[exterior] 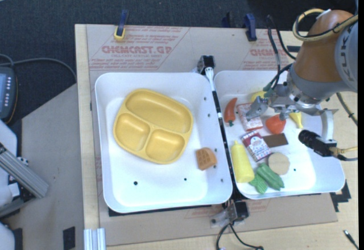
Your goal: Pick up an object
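The tool [263, 105] hovers over toy food in the right bin [318, 183]; I cannot tell its grip. A yellow tray [152, 126] lies in the left bin [114, 175].

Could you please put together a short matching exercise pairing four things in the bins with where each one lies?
Things:
1. yellow divided plate
2. orange-brown block
3. red chili
4. green vegetable

Places:
A. right bin, near its front edge
B. left bin, by the divider, right of the plate
C. middle of the left bin
D. right bin, close to the divider, toward the back

Pairs: 1-C, 2-B, 3-D, 4-A
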Robot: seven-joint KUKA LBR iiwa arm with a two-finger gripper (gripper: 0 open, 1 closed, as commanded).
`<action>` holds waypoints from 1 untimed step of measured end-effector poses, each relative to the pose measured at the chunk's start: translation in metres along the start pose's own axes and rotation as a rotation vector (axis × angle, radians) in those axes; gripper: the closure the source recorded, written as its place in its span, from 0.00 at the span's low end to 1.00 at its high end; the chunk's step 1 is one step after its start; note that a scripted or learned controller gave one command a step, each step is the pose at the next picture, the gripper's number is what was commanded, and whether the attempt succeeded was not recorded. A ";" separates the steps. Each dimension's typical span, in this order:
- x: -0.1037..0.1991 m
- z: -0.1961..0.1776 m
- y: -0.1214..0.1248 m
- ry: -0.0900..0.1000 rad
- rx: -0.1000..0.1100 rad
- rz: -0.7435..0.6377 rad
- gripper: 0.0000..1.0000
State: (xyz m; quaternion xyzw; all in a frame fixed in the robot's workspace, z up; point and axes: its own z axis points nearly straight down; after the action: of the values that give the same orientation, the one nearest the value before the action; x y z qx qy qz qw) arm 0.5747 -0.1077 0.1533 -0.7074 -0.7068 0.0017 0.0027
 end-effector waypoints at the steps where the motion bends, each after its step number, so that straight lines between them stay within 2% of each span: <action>1: -0.002 0.062 0.004 0.000 0.000 -0.001 0.00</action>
State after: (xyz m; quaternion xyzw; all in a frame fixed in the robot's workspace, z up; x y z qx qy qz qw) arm 0.5779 -0.1096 0.0909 -0.7072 -0.7070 0.0016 0.0027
